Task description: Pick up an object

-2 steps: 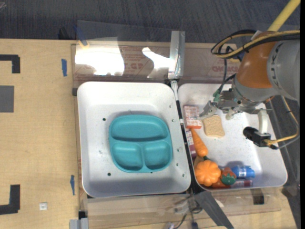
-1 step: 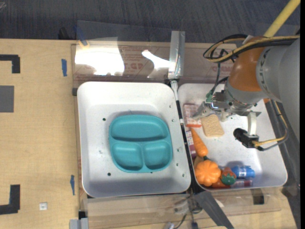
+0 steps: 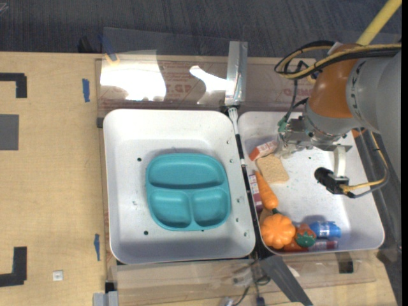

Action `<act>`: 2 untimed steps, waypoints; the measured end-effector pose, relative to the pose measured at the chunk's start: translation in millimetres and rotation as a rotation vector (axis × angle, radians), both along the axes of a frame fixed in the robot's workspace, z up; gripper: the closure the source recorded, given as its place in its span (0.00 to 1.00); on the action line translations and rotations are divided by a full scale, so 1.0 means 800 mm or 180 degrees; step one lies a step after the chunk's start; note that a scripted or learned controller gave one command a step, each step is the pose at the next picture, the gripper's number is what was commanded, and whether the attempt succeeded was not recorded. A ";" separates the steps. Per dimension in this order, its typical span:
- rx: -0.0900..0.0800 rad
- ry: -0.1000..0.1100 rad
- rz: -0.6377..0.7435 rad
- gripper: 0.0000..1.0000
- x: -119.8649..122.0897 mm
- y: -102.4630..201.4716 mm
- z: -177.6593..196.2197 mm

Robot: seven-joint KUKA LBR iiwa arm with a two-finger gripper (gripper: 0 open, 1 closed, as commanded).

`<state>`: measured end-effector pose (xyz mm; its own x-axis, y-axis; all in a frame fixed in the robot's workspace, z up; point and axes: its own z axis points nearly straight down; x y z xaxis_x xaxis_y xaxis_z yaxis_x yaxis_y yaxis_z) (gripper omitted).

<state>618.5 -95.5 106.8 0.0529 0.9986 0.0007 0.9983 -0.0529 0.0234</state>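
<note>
Jaws point(image 3: 288, 146) state indeterminate, hovering just above tan cracker point(image 3: 272, 169) in right bin point(image 3: 366, 231); advised: descend centred on cracker, clear of carrot point(image 3: 266, 192) below it.

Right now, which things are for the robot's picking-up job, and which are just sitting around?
For the job:
hand
slice of bread
carrot
little pumpkin
blue can
right bin

Just sitting around:
teal divided plate
left bin
blue tape
</note>
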 end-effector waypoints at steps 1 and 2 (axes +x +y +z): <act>0.0001 0.0009 -0.0001 0.00 -0.001 0.000 -0.002; 0.0008 0.0008 -0.0420 0.00 -0.050 0.003 -0.016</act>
